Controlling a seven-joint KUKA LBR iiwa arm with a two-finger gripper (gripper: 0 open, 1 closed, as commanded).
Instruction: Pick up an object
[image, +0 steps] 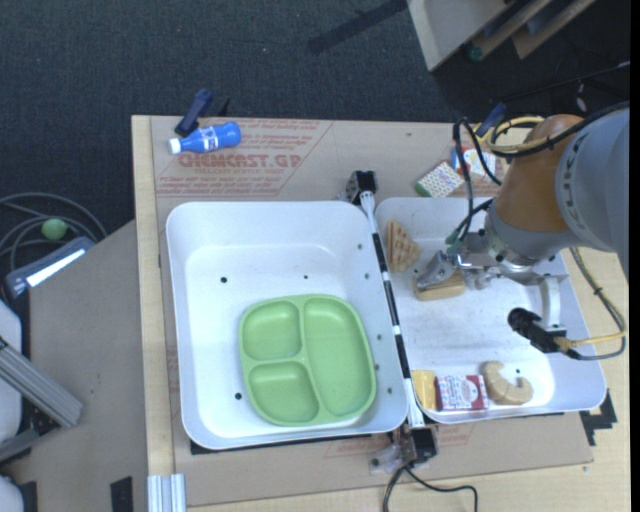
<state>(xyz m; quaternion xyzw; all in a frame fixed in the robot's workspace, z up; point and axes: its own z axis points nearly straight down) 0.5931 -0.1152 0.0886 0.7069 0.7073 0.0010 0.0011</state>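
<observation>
Hand (447, 270) hovered low over the tan block (440, 291), grip state unreadable; a skewed descent risked nudging it toward the waffle piece (401, 245).

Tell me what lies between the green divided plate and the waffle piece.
In the camera view, the adjoining rims of the two white bins run between the green divided plate and the waffle piece, clipped together by a black clamp at the far end.

The left bin (200, 250) has open floor along its far half, while a green divided plate (305, 358) fills its near half. In the right bin (570, 385), the grey arm (560, 200) overhangs the far part, with a waffle piece (402, 245) and tan block (440, 290) near the divider. A yellow piece (424, 388), red-and-white packet (461, 392) and bagel piece (507, 384) line the near wall, leaving bare floor mid-bin.
</observation>
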